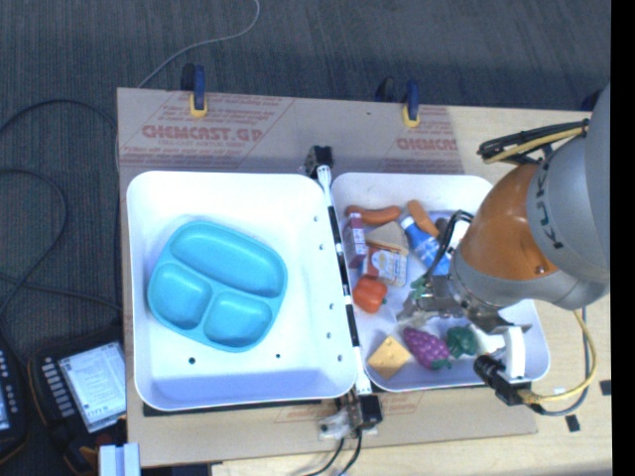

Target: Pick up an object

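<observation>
The arm (526,236) reaches in over the right bin (476,181), with the gripper (429,300) down among the toy food near the bin's middle. Honestly I can't tell if it's spread or pinched on anything (the wrist blocks most of it). Purple grapes (427,346) and a cheese wedge (389,357) sit by the front edge, a tomato (369,294) is near the left wall, and a hot dog (374,214) lies toward the back. The left bin (198,191) carries a blue divided tray (216,284).
</observation>
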Controlling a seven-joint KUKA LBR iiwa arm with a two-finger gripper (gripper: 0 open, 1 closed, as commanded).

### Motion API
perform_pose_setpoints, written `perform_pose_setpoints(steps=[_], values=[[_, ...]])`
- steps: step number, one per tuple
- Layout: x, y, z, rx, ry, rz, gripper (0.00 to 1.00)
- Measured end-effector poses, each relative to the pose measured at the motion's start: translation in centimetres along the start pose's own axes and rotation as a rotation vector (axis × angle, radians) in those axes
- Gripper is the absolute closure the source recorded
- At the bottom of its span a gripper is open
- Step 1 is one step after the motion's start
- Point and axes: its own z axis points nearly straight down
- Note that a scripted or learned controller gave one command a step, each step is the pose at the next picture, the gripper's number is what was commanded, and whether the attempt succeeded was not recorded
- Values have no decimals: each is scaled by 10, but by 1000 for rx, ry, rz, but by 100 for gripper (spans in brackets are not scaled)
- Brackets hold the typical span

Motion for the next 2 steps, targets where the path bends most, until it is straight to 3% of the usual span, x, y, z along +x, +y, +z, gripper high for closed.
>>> perform_pose_setpoints(steps=[1,2], values=[[0,0,0,0,0,0,0],[0,0,-9,0,-1,0,100]])
